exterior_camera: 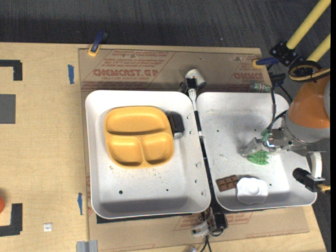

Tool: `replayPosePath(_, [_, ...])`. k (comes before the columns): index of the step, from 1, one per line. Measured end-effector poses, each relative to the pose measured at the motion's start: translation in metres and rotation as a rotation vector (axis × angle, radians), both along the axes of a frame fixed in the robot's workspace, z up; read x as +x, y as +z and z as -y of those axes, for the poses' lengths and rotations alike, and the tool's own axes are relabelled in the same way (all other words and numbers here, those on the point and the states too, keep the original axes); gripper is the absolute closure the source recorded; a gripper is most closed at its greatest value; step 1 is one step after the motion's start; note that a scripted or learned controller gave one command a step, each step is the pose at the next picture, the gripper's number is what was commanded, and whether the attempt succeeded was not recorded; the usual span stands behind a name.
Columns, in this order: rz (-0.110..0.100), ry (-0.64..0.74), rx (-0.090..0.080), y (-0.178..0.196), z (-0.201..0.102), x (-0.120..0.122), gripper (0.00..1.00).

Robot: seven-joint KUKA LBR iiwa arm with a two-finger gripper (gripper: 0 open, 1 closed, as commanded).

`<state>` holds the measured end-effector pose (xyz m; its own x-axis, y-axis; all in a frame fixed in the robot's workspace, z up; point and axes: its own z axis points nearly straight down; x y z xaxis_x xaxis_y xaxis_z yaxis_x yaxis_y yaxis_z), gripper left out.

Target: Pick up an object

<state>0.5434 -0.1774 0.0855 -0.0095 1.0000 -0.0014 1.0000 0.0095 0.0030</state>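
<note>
In the left bin (100,193) a yellow three-compartment tray (139,135) lies upside down (or so its rounded humps suggest), with a small black object (176,124) touching its right edge. In the right bin (231,109), a brown block (227,182) and a white object (251,189) sit at the near wall. Farther right, the gripper (257,150) is down over a green object (259,157); whether its fingers pinch it I cannot tell.
</note>
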Motion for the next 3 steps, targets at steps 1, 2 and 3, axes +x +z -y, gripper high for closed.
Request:
replayPosePath(1, [0.000,0.082,0.001,0.000,-0.023,0.048,0.00])
replayPosePath(2, [-0.003,0.255,0.002,0.000,-0.037,-0.033,0.00])
replayPosePath(3, [0.000,0.393,-0.001,0.000,-0.044,-0.011,0.00])
